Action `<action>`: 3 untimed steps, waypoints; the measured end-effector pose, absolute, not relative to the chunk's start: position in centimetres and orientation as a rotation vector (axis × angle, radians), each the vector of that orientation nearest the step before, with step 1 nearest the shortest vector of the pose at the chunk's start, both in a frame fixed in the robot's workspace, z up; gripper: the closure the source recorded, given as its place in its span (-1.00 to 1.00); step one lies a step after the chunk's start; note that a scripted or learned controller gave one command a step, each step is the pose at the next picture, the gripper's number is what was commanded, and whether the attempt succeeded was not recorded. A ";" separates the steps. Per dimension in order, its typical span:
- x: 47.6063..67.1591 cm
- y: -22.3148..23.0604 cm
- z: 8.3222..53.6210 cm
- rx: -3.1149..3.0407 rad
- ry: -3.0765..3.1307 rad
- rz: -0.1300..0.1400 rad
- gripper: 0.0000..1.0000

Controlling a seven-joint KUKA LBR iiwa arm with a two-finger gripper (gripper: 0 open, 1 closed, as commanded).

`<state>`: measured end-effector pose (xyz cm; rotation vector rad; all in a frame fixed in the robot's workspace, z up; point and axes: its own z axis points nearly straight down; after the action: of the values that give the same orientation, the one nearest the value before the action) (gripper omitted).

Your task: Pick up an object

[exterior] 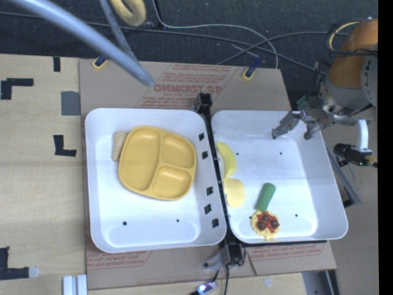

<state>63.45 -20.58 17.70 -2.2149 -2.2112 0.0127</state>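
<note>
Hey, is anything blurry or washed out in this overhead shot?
Camera view: the grey tube crossing the top left is soft and out of focus; both white bins look evenly lit, with a faint sheen by the left bin's near rim; the yellow divided plate is sharp.

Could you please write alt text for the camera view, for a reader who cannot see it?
A robot gripper hovers, fingers spread, over the right bin, which holds a green cylinder, a small pizza and yellow pieces. The left bin holds a yellow divided plate.
</note>
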 end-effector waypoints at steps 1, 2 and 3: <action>63.8 -20.6 18.5 -2.219 -2.222 0.002 -1.00; 63.7 -20.5 14.1 -2.217 -2.221 0.007 -1.00; 63.6 -20.4 8.8 -2.217 -2.224 0.006 -1.00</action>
<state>63.63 -20.40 8.76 -2.2175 -2.2236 0.0055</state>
